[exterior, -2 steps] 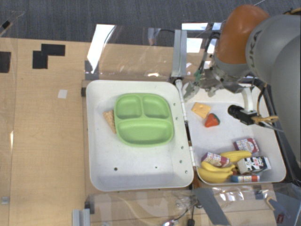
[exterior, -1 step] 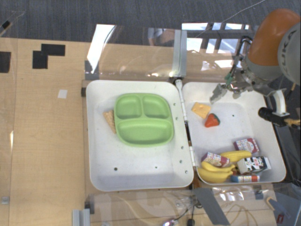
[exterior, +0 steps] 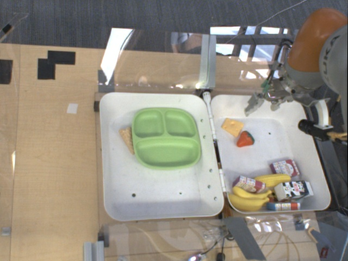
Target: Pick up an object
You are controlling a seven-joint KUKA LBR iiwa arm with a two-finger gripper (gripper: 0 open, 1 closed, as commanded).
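Camera view lets us look down on two white bins set side by side on the wooden bench (exterior: 49, 173). We see the left bin (exterior: 117, 200) holding a green divided plate (exterior: 165, 137) with three compartments, and a tan cracker (exterior: 126, 139) lying against the plate's left edge. In the right bin (exterior: 283, 137) we count several candidates for picking: a flat yellow-orange cheese wedge (exterior: 232, 127) near the bin's upper left, and just beside it a small red strawberry (exterior: 245, 139) with a dark green top. Along the near edge lies a cluster: two yellow bananas (exterior: 249, 199) curving together, a small maroon and white packet (exterior: 248, 184) resting on them, a second maroon packet (exterior: 285, 168) behind, a white carton with dark spots (exterior: 293, 190), and a marker with red and blue ends (exterior: 283, 206) lying at the front. We find the pincer (exterior: 265, 103) hanging over the far edge of the right bin, its two grey fingers spread apart with nothing between them, well apart from the cluster and nearer the cheese wedge. Behind it the arm's orange band (exterior: 321, 31) rises at upper right.
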